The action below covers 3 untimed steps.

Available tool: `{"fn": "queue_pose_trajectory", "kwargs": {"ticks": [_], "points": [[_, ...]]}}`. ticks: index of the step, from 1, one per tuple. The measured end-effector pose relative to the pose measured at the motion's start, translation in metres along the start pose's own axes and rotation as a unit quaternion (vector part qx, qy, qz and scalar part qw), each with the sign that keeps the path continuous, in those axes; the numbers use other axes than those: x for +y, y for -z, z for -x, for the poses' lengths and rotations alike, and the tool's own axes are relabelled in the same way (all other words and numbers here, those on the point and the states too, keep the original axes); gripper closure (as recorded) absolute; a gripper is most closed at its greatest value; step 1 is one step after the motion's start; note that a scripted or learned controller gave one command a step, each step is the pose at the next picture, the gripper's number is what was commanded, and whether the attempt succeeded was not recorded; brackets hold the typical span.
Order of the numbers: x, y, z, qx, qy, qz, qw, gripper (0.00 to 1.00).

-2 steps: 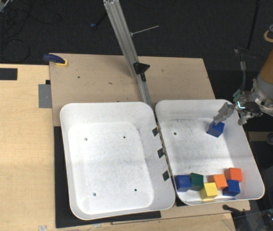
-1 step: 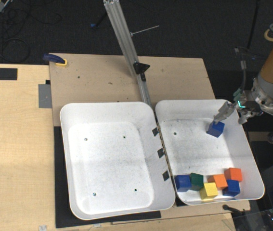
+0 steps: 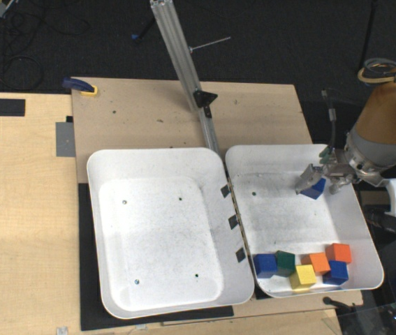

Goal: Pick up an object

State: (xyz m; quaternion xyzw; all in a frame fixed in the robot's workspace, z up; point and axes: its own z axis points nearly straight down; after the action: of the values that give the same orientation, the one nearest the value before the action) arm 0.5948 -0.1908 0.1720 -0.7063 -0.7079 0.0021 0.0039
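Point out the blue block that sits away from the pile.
The blue block at the gripper, high in the right bin. The other two blue blocks sit in the cluster at the bin's near edge.

I see a blue block (image 3: 314, 189) tilted at the gripper's (image 3: 318, 180) fingertips, in the far right part of the right bin (image 3: 281, 222). Six more blocks cluster in its near right corner: blue (image 3: 265, 264), green (image 3: 285, 262), yellow (image 3: 303, 276), orange (image 3: 319, 262), blue (image 3: 336, 271), orange-red (image 3: 340, 252).

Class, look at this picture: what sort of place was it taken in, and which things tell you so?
Most likely a robotics lab bench. A robot arm reaches over two white bins on a plywood bench. Small coloured blocks sit in the right bin as practice objects, and loose cables lie behind.
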Motion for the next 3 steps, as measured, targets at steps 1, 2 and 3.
{"fn": "queue_pose_trajectory", "kwargs": {"ticks": [1, 2, 3], "points": [[0.000, -0.065, -0.004, 0.000, -0.001, 0.000, 1.0000, 0.00], [0.001, -0.082, -0.005, -0.001, -0.001, 0.003, 1.0000, 0.00], [0.000, -0.071, -0.004, -0.001, -0.002, 0.003, 1.0000, 1.00]]}}
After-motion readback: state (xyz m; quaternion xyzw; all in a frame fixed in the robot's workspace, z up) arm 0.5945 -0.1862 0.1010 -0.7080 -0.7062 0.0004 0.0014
